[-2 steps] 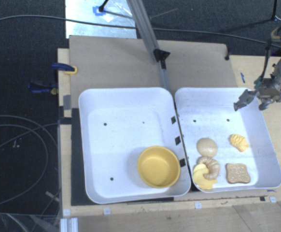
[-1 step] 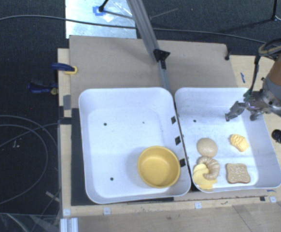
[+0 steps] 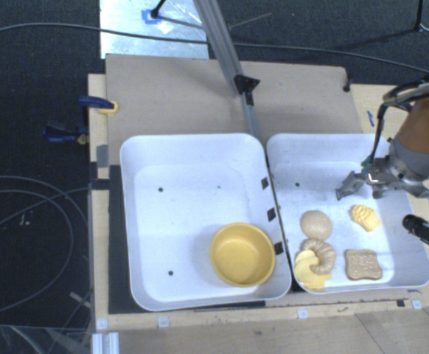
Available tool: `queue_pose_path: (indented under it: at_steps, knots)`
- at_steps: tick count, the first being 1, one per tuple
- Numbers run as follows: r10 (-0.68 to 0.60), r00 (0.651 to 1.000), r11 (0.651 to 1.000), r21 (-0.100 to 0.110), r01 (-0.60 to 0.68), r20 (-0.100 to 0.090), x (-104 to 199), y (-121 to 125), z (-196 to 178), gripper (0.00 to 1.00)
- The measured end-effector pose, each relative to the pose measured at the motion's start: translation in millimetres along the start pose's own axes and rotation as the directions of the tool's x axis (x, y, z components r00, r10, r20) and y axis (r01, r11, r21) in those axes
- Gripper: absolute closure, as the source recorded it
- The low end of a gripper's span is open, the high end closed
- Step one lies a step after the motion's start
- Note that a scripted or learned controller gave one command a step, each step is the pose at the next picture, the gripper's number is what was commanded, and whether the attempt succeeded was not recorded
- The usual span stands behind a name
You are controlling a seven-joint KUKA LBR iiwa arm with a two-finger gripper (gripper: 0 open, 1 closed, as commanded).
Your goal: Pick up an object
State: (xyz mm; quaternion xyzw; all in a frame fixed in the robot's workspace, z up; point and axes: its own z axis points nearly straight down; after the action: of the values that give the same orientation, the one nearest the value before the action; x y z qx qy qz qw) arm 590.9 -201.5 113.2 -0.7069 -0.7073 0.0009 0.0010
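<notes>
The right bin (image 3: 310,153) holds several toy foods: a round beige bun (image 3: 315,223), a croissant (image 3: 322,254) lying over a yellow piece (image 3: 308,271), a slice of toast (image 3: 363,264) and a ridged yellow piece (image 3: 365,217). My gripper (image 3: 363,189) hangs over the right bin's middle right, just beyond the ridged yellow piece. Its fingers (image 3: 346,189) are spread open and nothing sits between them. The left bin (image 3: 163,161) contains a yellow bowl (image 3: 242,253) near its front right corner.
A grey pole (image 3: 225,43) slants from the top of the view down to the seam between the bins. A black part of the arm (image 3: 424,231) juts over the right bin's right rim. A blue and yellow clamp (image 3: 89,105) grips the bench's left edge.
</notes>
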Motion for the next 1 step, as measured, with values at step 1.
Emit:
queue_pose_path:
  at_steps: [1]
  knots:
    - [0.0, 1.0, 1.0, -0.003, 0.0, 0.001, 0.2, 0.7, 23.1, 0.0]
